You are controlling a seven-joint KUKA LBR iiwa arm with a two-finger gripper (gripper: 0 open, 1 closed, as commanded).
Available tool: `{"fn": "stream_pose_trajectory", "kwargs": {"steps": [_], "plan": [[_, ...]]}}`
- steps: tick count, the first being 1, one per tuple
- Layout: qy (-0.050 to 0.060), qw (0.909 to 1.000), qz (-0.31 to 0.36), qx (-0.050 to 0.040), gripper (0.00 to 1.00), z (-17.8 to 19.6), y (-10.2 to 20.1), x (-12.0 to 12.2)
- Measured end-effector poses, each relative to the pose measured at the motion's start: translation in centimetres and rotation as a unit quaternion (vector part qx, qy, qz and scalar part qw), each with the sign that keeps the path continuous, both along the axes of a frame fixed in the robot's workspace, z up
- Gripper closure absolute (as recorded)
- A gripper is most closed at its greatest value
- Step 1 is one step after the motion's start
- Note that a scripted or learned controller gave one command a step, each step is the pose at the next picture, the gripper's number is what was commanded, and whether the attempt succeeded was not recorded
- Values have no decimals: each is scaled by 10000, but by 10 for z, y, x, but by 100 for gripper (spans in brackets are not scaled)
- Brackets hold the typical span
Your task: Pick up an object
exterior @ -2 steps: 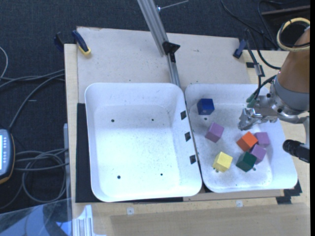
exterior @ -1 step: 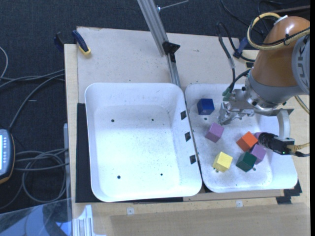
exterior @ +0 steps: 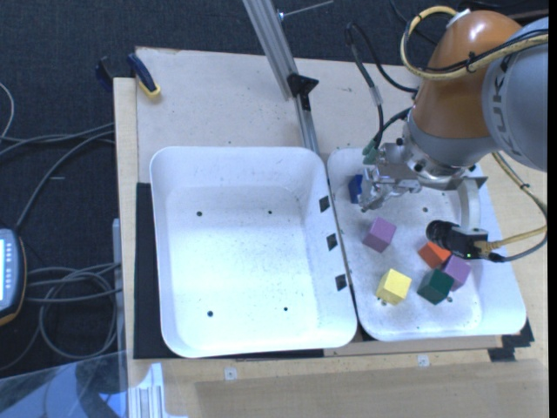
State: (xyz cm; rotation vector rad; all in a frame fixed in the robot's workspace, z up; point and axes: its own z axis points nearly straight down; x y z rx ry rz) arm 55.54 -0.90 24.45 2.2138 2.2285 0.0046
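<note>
The right bin (exterior: 487, 320) holds several small blocks. A blue block (exterior: 355, 187) lies at its upper left, just left of my gripper (exterior: 376, 192), which hangs low over the bin floor. Below the gripper rests a purple block (exterior: 379, 234). A yellow block (exterior: 393, 286) lies near the bin's front. To the right sit an orange block (exterior: 432, 254), a second purple block (exterior: 457, 270) and a dark green block (exterior: 433, 287), close together. Nothing shows between the fingers.
The left bin (exterior: 174, 190) stands beside the right one, with small black clips (exterior: 331, 242) along the shared rim. A slanted metal bar (exterior: 274, 42) crosses the bench behind the bins. A blue and yellow tool (exterior: 144, 75) lies at the bench's far left corner.
</note>
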Motion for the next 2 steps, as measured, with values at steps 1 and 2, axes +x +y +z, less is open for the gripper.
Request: {"fn": "stream_pose_trajectory", "kwargs": {"steps": [1,2], "plan": [[2,10000,-1,-1,100,-6,52,12],[-6,10000,-3,2,100,2,95,41]]}}
